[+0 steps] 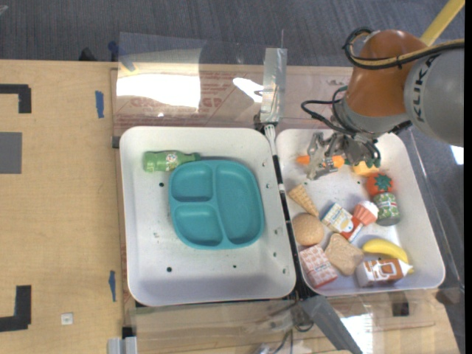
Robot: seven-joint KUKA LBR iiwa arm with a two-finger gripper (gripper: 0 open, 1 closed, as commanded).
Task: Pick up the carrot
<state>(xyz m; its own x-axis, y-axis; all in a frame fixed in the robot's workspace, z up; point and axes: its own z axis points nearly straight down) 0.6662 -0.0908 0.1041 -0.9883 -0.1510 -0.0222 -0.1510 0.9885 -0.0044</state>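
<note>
Lying under the tool [330, 155], the carrot [322, 160] pokes out leftward.

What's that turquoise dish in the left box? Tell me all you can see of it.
The teal tray looks like smooth plastic, a rounded rectangle split by raised ridges into three compartments. It lies flat, slightly turned, in the middle of the left bin. A green bottle lies by its upper left corner, perhaps touching.

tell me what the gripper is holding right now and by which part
It cannot be told. The gripper is down over the carrot in the right bin, but a grip isn't clearly visible.
</note>
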